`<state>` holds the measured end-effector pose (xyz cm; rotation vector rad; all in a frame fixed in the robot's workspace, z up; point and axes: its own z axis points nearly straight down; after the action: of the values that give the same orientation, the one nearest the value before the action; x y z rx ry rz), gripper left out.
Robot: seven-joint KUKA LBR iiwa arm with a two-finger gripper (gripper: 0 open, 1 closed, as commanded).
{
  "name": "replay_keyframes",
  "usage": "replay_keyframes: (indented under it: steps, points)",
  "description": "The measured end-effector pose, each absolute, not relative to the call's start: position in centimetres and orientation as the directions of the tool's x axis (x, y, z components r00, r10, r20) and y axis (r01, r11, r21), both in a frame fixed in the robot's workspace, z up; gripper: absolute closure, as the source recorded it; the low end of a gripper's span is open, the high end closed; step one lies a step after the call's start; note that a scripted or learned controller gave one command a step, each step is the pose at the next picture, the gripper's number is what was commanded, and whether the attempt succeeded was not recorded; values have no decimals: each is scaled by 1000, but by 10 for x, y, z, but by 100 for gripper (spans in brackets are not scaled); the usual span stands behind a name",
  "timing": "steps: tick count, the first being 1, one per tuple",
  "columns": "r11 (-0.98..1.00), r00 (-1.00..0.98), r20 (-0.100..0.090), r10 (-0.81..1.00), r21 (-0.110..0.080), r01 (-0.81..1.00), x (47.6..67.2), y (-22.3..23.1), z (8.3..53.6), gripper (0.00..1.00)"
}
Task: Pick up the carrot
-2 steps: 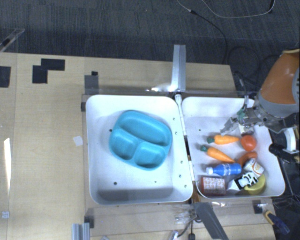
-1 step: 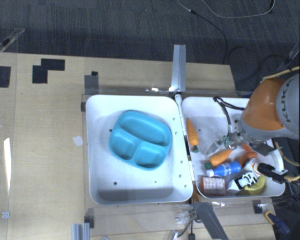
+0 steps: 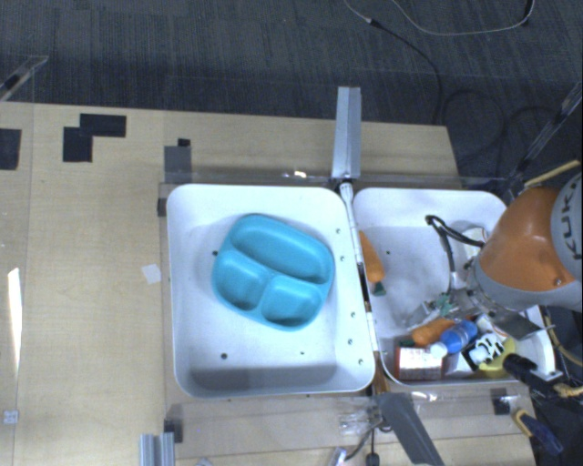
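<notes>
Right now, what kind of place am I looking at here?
Probably a robotics lab test bench: two shallow white bins side by side, an industrial arm reaching into the right one, loose cables on dark carpet, and toy-like items such as a carrot.

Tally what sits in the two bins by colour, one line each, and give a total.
Blue: 2, the divided tray in the left bin and a bottle in the right bin
Orange: 2, a carrot by the divider and another orange piece
Red-and-white: 1, a box
Total: 5 distinguishable; the clutter under the arm is unclear.

Two white bins (image 3: 191, 273), one blue tray (image 3: 271, 270), one carrot (image 3: 371, 259)
</notes>
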<state>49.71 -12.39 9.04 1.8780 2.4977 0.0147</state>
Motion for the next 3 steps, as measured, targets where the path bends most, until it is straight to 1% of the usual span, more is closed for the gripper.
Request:
replay_keyframes:
  steps: [1, 2, 3]
  points:
    - [280, -280, -9, 960, 25, 960, 500, -122, 102, 100]
    - [259, -259, -5, 966, 8, 966, 489, -160, 289, 100]
    - [636, -636, -6, 772, 5, 772, 490, -138, 240, 100]
